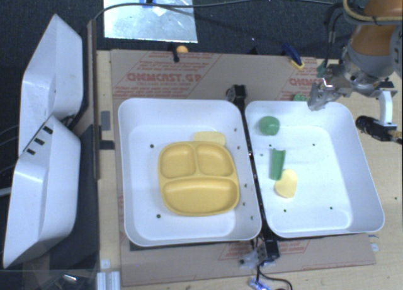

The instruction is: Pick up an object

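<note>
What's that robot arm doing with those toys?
The robot arm is trying to pick something up. Its gripper is up over the far edge of the right bin, holding nothing. In that bin are a round green piece, a green block and a pale yellow piece. The left bin has a yellow divided tray.

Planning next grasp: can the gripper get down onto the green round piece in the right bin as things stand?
Probably yes. The gripper hangs over the right bin's far rim, and the green round piece lies apart from the green block, nothing over it.
</note>
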Action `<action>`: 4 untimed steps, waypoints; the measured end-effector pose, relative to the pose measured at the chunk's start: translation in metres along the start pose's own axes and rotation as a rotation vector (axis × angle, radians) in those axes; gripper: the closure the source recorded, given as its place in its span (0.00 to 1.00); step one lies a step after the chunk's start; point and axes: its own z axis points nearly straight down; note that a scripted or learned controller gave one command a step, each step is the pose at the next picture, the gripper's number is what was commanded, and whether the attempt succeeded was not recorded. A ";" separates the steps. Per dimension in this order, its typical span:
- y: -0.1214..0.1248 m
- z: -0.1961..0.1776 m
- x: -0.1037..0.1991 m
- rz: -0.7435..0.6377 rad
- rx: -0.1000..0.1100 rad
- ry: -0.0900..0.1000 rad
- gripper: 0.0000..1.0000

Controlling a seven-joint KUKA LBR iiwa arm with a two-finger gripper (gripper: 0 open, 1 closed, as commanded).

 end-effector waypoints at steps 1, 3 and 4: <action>-0.004 0.012 0.050 0.001 0.001 0.000 1.00; -0.017 0.026 0.156 0.001 0.002 0.000 1.00; -0.017 0.029 0.207 0.000 0.001 0.000 1.00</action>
